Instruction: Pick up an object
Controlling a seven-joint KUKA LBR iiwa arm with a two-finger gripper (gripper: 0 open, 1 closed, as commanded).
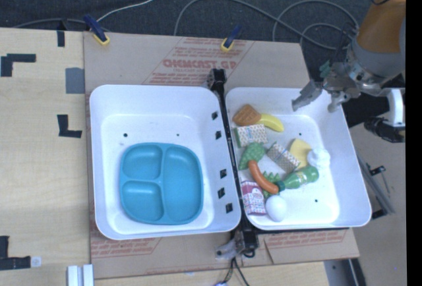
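bins (105, 146): glossy white plastic | plate (161, 184): smooth blue plastic | bench (33, 146): matt wood

A pale wooden worktop (39, 166) seen from above, marked with short black tape strips (66, 125). A brown cardboard sheet (191, 64) with red lettering lies on it, clipped at its far edge by two yellow-and-blue clamps (97, 32). Two shallow white bins, the left bin (109, 103) and the right bin (346, 166), sit side by side on the cardboard, touching.
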